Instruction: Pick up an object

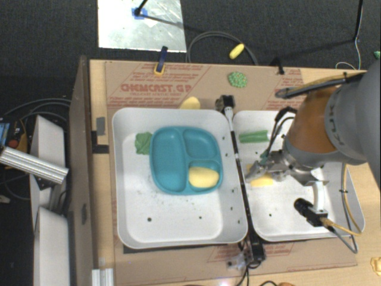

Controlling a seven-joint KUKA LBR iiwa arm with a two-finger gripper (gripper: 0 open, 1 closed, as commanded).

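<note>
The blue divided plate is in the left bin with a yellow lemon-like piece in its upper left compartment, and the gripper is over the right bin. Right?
Not quite. The yellow piece lies in the lower right compartment of the blue divided plate, not the upper left. The camera view shows it. The rest holds: the plate is in the left bin, and the gripper is over the right bin.

Even overhead light, soft focus, faint shadows.

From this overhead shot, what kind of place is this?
Probably a robotics lab grasping cell: two white bins on a cardboard-topped bench, a grey-and-orange arm reaching in, toy-like items such as a blue divided plate, and loose cables on dark carpet.
</note>
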